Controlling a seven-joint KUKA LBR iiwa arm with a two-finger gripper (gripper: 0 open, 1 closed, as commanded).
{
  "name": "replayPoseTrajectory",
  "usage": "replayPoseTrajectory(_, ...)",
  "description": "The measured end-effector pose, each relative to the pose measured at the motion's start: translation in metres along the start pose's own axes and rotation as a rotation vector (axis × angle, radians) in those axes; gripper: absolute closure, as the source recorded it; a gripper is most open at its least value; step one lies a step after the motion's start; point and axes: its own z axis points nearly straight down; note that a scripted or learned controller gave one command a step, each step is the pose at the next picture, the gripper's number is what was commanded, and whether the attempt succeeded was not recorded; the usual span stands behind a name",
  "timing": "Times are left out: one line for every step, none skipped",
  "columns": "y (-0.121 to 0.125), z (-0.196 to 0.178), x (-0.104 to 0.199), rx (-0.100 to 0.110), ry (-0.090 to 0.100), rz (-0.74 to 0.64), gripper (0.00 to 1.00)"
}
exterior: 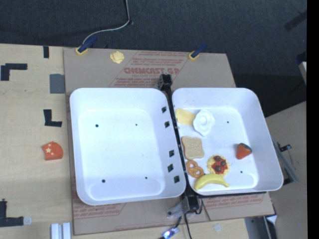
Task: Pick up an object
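Nearby: banana (pixel 211 182) touching pretzel (pixel 195 170), beside toast (pixel 193 147), right bin (pixel 259 108).

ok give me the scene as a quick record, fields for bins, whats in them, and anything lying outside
left bin: no items in it
right bin: all the toy food
right bin contents: cheese slice, fried egg, bread slice, pretzel, banana, pasta with sauce, strawberry
outside bins: orange piece on bench at left, yellow piece on cardboard above left bin
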Motion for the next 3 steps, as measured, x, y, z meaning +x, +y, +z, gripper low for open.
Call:
replayPoseTrajectory(0.001,-0.011,0.0,-0.001,-0.002,0.0,1.0)
replayPoseTrajectory(-0.002,0.2,0.083,0.019,0.009,-0.005,1.0)
replayPoseTrajectory(0.008,0.0,0.096,-0.017,0.0,-0.004,1.0)
